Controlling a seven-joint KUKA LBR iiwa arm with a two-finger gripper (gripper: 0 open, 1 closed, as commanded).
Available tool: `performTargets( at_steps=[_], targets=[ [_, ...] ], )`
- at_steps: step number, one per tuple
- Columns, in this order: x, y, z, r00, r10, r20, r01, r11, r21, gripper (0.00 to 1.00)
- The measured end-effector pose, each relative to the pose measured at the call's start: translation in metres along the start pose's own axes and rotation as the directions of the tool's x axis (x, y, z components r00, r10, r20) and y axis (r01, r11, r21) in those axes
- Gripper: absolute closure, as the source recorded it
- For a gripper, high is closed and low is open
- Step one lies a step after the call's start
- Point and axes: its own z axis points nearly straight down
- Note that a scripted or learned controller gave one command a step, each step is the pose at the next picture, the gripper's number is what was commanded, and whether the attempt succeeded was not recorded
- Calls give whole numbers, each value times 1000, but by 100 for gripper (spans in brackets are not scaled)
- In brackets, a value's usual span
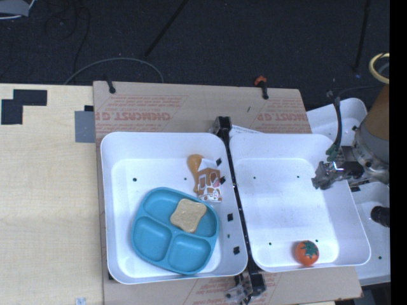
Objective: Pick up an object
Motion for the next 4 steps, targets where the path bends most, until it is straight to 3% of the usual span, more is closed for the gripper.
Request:
performTargets(
  at_steps=[4],
  targets=[
    [204,0,24,1000,-4,-1,4,1000,3,100]
  ],
)
